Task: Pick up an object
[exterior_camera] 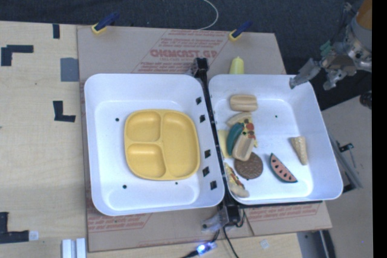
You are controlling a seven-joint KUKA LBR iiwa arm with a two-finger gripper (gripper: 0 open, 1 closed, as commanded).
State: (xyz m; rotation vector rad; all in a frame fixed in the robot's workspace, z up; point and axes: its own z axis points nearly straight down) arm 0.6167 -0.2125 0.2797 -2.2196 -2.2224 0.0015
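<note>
At about three o'clock of the right bin, the gripper (317, 77) shows as a small cluster of grey and silver metal parts with dark joints and slim grey fingers. Above it, an orange band edges the grey arm (364, 15).

The right bin (320, 130) has open white floor in its middle and far right corner. Toy food crowds its left side (242, 142); a watermelon slice (282, 168) and a cone (299, 150) sit near the right wall.
</note>
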